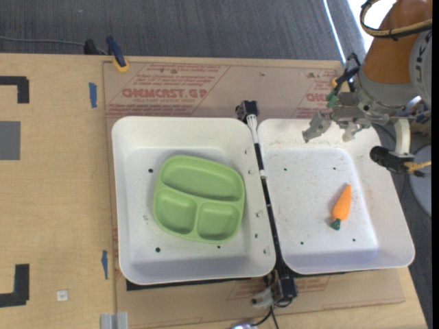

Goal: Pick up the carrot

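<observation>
Here's the carrot (341,206), small and tapered with a smooth plastic look, lying flat on the floor of the right bin (384,252), toward its right side. Its long axis runs nearly straight up and down the view, tilted just slightly: the orange tip points to the far rim, the dark green stub end faces the near rim. The bin floor around it is matte white and speckled with fine dark grit. Up at the bin's far edge hangs the gripper (333,127), grey metal, well apart from the carrot, and the jaws stand spread with nothing between them. Above it swells the arm's rounded orange band (398,36), with a black cable looping over the top. Over in the left bin (130,184) sits a pale green plate (199,199), smooth and rounded, moulded into three compartments, one long and two smaller. Both shallow bins rest on a brown cardboard sheet (171,88) printed in red, laid on the wood-toned desk (48,184).
</observation>
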Available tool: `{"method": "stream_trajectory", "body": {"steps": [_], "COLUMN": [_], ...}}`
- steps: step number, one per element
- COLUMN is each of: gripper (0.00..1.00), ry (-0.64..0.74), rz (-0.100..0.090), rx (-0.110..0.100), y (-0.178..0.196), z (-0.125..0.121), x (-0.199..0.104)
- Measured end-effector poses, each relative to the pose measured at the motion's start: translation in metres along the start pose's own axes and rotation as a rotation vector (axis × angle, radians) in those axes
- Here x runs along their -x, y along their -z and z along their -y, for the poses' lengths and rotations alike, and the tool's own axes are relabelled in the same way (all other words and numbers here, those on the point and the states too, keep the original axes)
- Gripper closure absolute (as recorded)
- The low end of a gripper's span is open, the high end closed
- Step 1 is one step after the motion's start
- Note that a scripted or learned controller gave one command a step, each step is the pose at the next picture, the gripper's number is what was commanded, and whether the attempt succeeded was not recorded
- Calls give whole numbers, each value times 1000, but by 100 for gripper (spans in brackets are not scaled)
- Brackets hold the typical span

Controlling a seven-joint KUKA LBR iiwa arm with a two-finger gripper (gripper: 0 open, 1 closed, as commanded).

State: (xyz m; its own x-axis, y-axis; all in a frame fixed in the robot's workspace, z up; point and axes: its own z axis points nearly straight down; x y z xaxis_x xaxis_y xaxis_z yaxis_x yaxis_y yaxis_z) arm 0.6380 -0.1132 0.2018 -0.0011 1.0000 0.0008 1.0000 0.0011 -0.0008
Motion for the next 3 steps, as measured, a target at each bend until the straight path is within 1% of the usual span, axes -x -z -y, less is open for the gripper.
{"method": "stream_trajectory", "body": {"steps": [1,2,3], "gripper": [0,0,100], "ry": [-4,-1,-2], "rz": [2,0,4], "rx": [-3,3,10], "y": [-80,-116,-104], "z": [56,121,119], "x": [74,46,47]}}
